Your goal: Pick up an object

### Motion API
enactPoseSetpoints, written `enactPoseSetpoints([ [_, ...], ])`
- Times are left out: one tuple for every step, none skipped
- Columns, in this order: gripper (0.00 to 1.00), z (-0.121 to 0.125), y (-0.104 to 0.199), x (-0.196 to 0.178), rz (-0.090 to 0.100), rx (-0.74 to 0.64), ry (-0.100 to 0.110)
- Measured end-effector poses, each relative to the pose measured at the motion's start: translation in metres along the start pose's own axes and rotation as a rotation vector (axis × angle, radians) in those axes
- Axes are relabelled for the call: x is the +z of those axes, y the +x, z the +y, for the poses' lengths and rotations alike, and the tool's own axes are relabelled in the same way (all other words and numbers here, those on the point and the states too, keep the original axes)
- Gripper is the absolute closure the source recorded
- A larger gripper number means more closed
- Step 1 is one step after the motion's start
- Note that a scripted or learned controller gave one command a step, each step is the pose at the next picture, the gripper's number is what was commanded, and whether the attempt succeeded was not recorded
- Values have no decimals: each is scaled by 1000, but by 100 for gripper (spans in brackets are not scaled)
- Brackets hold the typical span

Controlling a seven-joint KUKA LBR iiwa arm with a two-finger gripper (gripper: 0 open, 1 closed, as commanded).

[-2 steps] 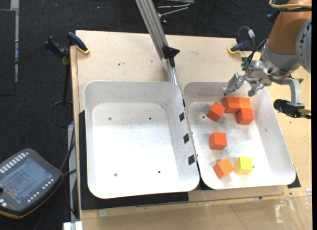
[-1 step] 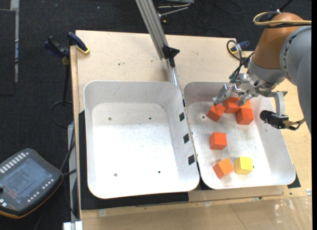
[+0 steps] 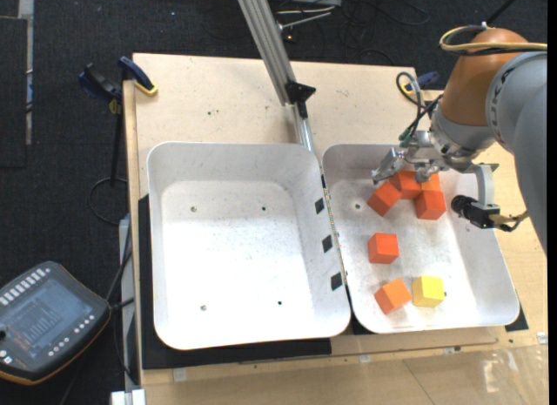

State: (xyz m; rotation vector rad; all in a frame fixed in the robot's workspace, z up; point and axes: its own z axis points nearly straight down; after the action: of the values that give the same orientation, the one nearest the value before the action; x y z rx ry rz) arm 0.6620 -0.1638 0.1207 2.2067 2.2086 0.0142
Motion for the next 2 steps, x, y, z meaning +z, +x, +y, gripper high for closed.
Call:
enactPoseSetpoints([
  [100, 1, 0, -9, -2, -2, -3],
  [100, -3, 0, -72, 5, -1, 13],
])
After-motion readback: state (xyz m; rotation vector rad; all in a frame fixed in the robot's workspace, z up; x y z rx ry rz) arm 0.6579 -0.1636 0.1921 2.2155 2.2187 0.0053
